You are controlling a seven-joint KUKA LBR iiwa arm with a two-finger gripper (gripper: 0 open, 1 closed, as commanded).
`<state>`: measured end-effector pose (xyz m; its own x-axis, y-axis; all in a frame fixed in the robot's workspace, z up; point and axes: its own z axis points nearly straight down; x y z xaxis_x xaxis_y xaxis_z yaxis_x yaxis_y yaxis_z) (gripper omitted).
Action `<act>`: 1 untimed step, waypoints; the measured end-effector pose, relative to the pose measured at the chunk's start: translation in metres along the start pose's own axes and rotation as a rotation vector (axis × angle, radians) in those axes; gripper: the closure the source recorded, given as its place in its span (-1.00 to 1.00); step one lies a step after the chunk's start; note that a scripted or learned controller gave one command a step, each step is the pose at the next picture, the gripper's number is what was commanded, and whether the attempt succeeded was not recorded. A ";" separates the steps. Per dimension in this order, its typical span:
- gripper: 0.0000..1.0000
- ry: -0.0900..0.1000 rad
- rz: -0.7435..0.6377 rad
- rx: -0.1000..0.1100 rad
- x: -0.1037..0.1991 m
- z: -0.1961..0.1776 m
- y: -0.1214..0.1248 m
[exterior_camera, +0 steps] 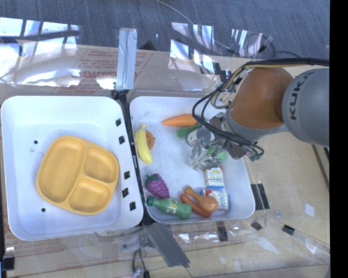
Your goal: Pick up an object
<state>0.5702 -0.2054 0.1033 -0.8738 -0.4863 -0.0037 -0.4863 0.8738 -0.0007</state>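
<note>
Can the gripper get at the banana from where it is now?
Probably yes. The banana lies by the right bin's left wall with its top uncovered; the gripper hangs over the bin's middle with bare floor between. The close wall and the orange toy beside it may crowd the fingers.

Left white bin (11, 155) holds a yellow compartment tray (76, 174). In the right white bin (243, 204): an orange carrot (180, 120), yellow banana (142, 145), purple grapes (157, 185), green bottle (170, 207), and a white-and-blue carton (214, 180). The arm (301, 106) is grey with an orange band (258, 97).
</note>
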 end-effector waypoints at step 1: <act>-1.00 0.000 0.000 0.000 0.000 0.000 0.000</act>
<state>0.5700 -0.2053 0.1030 -0.8737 -0.4865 -0.0033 -0.4865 0.8737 -0.0004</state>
